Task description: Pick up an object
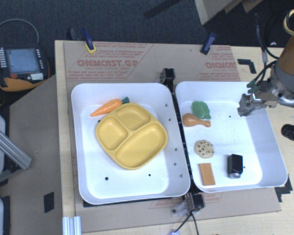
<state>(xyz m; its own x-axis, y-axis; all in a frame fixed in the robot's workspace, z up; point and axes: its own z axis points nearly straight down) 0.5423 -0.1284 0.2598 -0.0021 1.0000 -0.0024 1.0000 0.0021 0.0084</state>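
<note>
My gripper (247,106) hung over the right bin's (269,136) far right corner with nothing visibly between its fingers, whose spread I could not tell, so I judged the approach step in hand, needing a descent toward the nearest object, the green leafy piece (201,109).

The brown board (137,58) under the bins bore red print, "CHEMCAST GP", at far left, and repeated, partly readable, at far right.
</note>
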